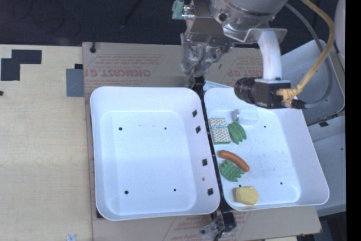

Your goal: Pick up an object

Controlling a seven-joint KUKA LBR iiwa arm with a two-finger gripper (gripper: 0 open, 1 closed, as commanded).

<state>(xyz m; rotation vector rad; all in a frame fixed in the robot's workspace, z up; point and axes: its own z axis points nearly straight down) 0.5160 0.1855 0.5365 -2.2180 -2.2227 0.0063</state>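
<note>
In the right bin (pixel 282 178) lie a hot dog (pixel 233 160), a cracker (pixel 219 130) and green toys (pixel 237 132). The end effector (pixel 197 65) hangs above the bins' far edge. Whether it grips anything is hard to tell.

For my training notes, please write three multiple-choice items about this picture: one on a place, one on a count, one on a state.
1. Which bin holds the toy foods?
A. left bin
B. right bin
C. both

2. How many green items lie there?
A. two
B. none
C. five

3. Where is the gripper?
A. above the bins' far edge
B. down among the foods
C. over the left bin's near corner

Answers:
1 B, the sausage and yellow piece lie in the right bin.
2 A, two green pieces.
3 A, the gripper is there.
</note>
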